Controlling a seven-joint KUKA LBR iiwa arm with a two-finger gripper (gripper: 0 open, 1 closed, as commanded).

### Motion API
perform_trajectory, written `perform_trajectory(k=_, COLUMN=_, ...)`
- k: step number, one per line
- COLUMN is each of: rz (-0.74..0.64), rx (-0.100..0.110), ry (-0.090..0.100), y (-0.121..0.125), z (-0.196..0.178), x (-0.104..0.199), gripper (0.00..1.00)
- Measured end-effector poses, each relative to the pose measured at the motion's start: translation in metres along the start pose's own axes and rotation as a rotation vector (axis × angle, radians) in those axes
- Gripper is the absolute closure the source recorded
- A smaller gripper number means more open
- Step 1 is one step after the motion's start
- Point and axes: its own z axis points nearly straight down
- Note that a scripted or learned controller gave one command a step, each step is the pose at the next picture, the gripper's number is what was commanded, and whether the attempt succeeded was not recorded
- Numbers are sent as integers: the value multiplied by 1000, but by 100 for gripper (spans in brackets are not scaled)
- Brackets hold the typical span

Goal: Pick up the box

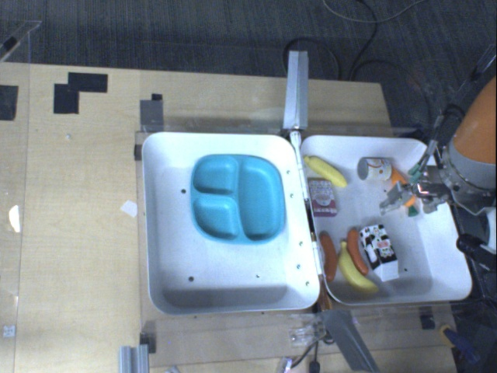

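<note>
Hovering at the right of the frame over the right bin (pixel 435 286), gripper (pixel 400 200) jaws spread and grasping nothing. Lying lower in that bin, box (pixel 380 249) touching a banana (pixel 354 270).

There are two white bins: the left bin (pixel 155 231) and the right bin (pixel 443 286). One blue plate (pixel 237 196) with three sections lies in the left bin. The right bin has two bananas, one yellow banana (pixel 326 171) far to the left of the fingers and one more banana (pixel 356 274) below and left of them. There are two hot dogs: one (pixel 328 255) by the bin's left wall and one (pixel 355 247) just beside it. There is one black and white box (pixel 380 249) below the fingers, one small red packet (pixel 322 196) to their left, and one can (pixel 374 168) up and left of them. One robot arm (pixel 474 142) reaches in.
</note>
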Motion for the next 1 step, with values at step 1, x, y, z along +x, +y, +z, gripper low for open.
perform_trajectory(k=1, rz=-95, rx=-13, ry=3, y=75, z=101, x=-28, gripper=0)
